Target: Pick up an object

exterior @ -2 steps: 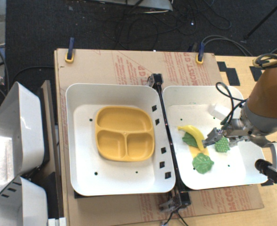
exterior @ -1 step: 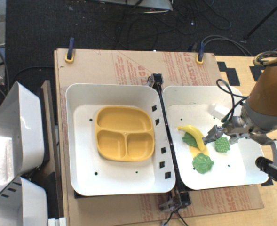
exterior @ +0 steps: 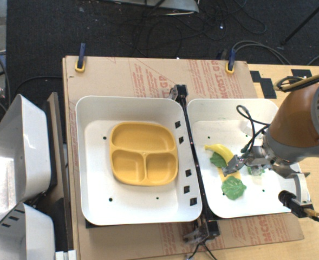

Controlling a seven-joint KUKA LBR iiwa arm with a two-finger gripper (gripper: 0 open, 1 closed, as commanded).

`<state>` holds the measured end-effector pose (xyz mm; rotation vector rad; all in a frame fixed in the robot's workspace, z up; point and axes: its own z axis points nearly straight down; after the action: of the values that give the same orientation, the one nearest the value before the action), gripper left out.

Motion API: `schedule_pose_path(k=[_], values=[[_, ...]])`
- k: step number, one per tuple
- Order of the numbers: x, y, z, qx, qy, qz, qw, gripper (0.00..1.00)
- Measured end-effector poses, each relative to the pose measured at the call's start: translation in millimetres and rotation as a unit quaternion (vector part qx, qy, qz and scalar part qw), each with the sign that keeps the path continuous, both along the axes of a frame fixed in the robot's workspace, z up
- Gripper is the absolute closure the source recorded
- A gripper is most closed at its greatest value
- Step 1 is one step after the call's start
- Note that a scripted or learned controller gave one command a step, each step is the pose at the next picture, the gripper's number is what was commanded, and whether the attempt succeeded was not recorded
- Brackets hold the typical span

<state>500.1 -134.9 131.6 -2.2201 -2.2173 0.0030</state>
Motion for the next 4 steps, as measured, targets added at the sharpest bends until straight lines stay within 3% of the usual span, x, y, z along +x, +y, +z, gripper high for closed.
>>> schedule_pose_path(k=[1,2,4], values=[[-0.7,0.7,-42.0,0.0000,0.000,0.000,1.0000,0.00],[0.4,0.3,-29.3,-0.0006,-0.002,-0.001,1.0000,1.00],[-5.0,3.8,65.6,-0.0012,-0.004,0.002,1.0000,1.00]])
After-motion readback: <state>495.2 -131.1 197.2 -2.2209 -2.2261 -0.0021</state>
